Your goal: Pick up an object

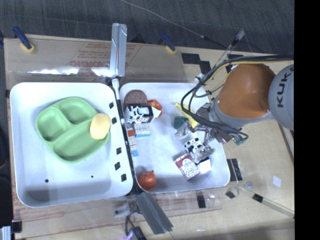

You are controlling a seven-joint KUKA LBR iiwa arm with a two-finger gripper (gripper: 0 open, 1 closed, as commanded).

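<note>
My gripper [196, 145] hangs low over the right bin [165, 179], under the arm's orange band [245, 91]. Its tip is just above a small patterned packet [188, 166] and a black-and-white spotted piece [192, 146]. A dark green object [180, 120] lies just left of the wrist. Further left in this bin are a brown round item [135, 97], a black-and-white box [138, 115] with a red piece [155, 105] beside it, and a small striped packet [142, 131]. A red tomato-like ball [147, 180] rests at the bin's front left corner.
The left bin [30, 184] holds a green sectioned plate [65, 129] with a yellow lemon-like object [100, 126] on its right rim. A grey divider [119, 49] stands between the bins at the back. Cables [210, 84] loop over the right bin's back.
</note>
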